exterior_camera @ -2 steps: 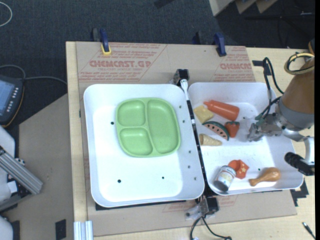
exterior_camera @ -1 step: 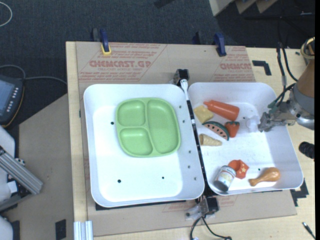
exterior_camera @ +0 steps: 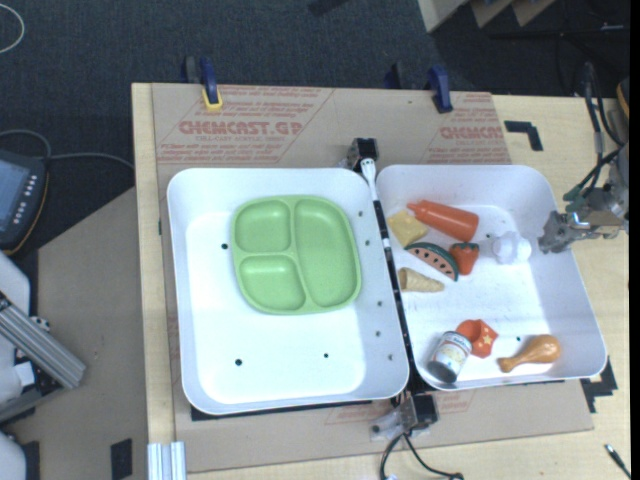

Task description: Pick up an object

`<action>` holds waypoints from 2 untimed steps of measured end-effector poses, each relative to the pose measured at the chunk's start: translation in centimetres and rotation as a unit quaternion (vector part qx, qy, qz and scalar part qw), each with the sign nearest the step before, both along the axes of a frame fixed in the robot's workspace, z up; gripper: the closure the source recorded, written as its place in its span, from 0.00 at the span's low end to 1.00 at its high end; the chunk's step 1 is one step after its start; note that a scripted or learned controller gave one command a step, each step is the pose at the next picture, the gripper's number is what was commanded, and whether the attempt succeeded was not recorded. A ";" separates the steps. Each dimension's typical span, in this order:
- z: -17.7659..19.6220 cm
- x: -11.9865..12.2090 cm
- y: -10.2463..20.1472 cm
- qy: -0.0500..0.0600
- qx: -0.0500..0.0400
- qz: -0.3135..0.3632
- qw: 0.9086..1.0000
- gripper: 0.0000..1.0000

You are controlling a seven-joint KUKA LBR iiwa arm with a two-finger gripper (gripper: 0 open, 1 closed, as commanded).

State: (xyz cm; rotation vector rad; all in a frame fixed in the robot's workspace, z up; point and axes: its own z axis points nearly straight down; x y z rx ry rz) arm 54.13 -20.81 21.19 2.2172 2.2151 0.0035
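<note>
Camera view: bench board [exterior_camera: 250,118] reads "CHEMCAST GP"; hand [exterior_camera: 560,230] at right bin [exterior_camera: 575,298], grip unclear.

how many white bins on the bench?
2. The left shallow white plastic bin holds a green divided plate; the right shallow white plastic bin holds the toy food items. None appear hidden.
</note>
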 end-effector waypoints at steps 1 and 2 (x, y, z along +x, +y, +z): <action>1.4 0.1 0.0 0.001 0.001 0.001 1.000 1.00; 2.4 0.1 5.1 0.003 0.003 0.004 1.000 1.00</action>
